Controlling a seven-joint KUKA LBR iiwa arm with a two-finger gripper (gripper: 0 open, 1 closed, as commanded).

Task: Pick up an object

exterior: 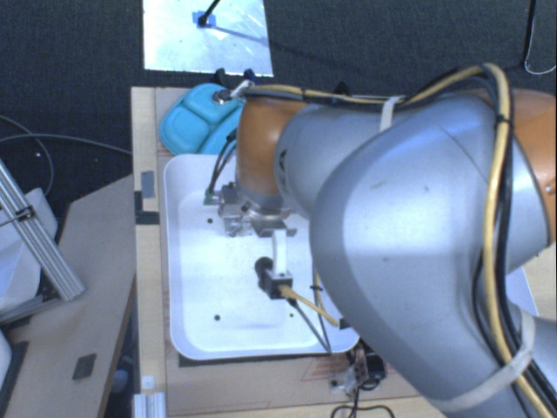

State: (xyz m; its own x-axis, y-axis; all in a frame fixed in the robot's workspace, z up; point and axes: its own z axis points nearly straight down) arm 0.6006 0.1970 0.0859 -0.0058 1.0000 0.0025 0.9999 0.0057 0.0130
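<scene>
– Blue moulded thing, that's the only loose object I can pick out from here. It sits at the far left corner of the white bin, right up against the far rim.

– Inside the bin or outside?

– Hard to say from this slant; it looks to lie just beyond the rim, on the desk, but it may be overlapping the edge. It's light blue, rounded, with a raised lump on top.

– And the arm?

– The arm comes in from the right and blocks most of that side. The orange band hangs just beside the blue thing, on its right, close enough that they seem to touch in this view.

– Where's the pincer?

– The pincer is low over the bin's white floor, in the far half, nearer the middle than the left wall. It is apart from the blue thing, closer to us than that is.

– Open or closed?

– I can't tell; the wrist above hides its working end. I see nothing held in it.

– Anything else in the bin?

– A few small dark specks on the floor. Beyond the desk a pale square sheet lies on the dark floor.
</scene>
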